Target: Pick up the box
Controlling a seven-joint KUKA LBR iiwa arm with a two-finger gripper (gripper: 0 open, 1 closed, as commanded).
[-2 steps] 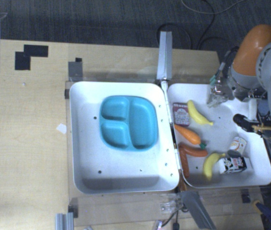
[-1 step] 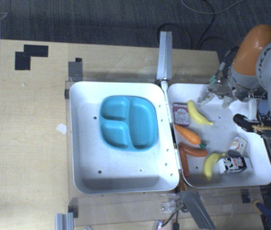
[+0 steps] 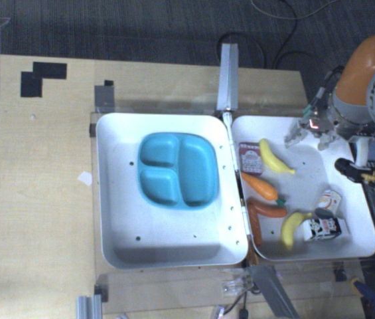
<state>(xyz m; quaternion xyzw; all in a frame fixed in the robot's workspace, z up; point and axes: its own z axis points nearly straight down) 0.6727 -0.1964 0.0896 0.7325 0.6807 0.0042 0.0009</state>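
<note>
A small dark-red box (image 3: 250,157) lies flat against the left wall of the right bin (image 3: 363,244). Over that bin's far right part hangs my gripper (image 3: 309,138), well to the right of the box and apart from it. It is open, its two fingers (image 3: 293,137) spread with nothing between them. A yellow banana (image 3: 275,158) lies between the box and the gripper.
The right bin also holds a carrot (image 3: 261,187), a brown sausage (image 3: 267,209), a second banana (image 3: 291,226), a black-and-white carton (image 3: 323,228) and a small white carton (image 3: 331,200). The left bin (image 3: 117,244) bears a blue divided plate (image 3: 177,169).
</note>
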